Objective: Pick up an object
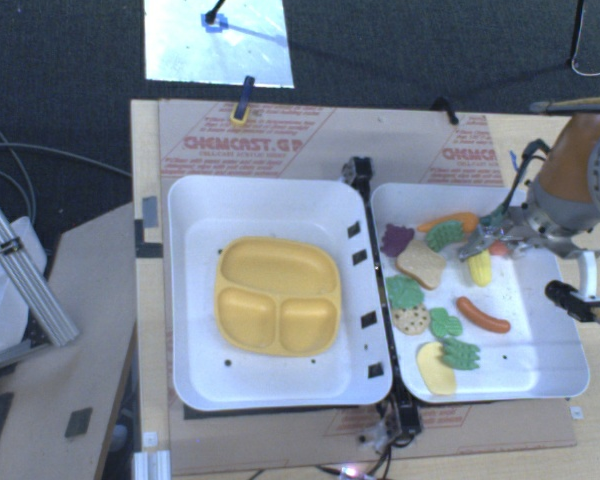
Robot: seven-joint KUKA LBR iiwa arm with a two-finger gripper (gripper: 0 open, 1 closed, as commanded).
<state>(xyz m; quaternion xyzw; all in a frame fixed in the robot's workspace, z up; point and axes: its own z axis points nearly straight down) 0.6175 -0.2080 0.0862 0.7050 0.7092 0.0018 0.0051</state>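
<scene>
Two white bins, side by side, touching at the middle. Left bin (195, 298): one yellow divided plate (277, 295), three compartments, open floor all round it.

Right bin (570, 363): about ten toy foods, packed toward its left half — one purple grape bunch (397, 238), one bread slice (420, 264), one cookie (411, 320), one sausage (483, 315), one carrot (450, 222), one corn cob (478, 269), one yellow piece (436, 368) at the near edge, four green leafy pieces (404, 291).

Gripper (483, 240) sits low at the far side, over the corn cob and just beside the carrot; can't tell the finger spacing. Bin's right side is bare floor.
</scene>
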